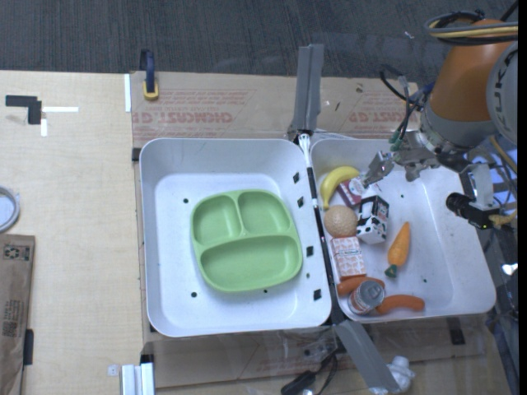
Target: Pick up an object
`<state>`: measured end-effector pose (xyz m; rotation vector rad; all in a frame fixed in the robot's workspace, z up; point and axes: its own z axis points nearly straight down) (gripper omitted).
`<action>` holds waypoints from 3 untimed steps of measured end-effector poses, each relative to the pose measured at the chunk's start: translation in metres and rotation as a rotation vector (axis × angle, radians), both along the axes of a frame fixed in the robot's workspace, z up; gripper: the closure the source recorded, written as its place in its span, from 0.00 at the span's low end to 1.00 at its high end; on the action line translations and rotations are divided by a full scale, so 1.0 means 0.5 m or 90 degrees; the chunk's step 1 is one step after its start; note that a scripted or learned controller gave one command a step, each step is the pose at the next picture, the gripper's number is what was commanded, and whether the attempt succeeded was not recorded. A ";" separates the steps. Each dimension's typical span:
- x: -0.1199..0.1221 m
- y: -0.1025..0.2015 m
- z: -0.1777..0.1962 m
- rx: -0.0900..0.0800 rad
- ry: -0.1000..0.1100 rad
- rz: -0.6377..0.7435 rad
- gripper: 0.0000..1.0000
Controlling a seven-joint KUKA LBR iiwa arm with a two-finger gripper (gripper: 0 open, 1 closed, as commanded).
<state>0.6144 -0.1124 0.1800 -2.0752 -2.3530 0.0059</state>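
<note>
Progress: nothing lifted yet; pick not done.
Gripper [380, 169]: low over right bin's far-left part, just beside banana [337, 180]; finger spread unreadable, nothing seen held.
Left bin [156, 220]: green tray [246, 240].
Right bin [449, 278]: banana, round fruit [340, 220], cow carton [372, 219], carrot [398, 247], box [348, 257], can [367, 296], chilli [400, 304].
</note>
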 end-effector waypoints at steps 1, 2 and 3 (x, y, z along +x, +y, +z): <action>0.001 -0.002 0.013 0.000 0.002 -0.001 1.00; 0.001 -0.002 0.013 0.000 0.002 -0.001 0.00; -0.210 -0.027 -0.174 0.000 0.001 -0.124 0.00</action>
